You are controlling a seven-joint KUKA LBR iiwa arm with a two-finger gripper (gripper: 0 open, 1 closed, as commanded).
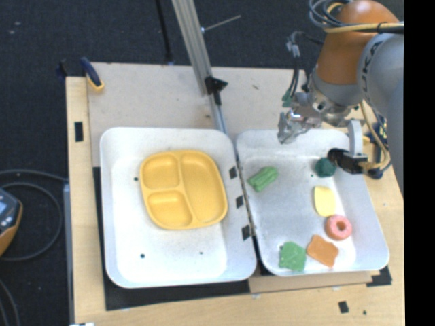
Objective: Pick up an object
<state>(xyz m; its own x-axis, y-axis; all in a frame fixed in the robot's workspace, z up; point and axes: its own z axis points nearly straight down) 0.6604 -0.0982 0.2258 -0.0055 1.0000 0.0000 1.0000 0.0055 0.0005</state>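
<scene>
Pincer [289, 131] hovers at the right bin's [367, 202] 12 o'clock edge; finger state cannot be told. Nearest object, green block [262, 178], lies toward 7 o'clock, apparently angled.

No legible text, labels, brands, numbers or signs on any surface; small dark marks too blurred to read.

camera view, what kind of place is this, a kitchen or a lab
Most likely a robotics lab bench. A grey and orange arm with its claw hangs over two white bins, one holding toy food like a pink donut, and loose cables trail over dark floor.
</scene>
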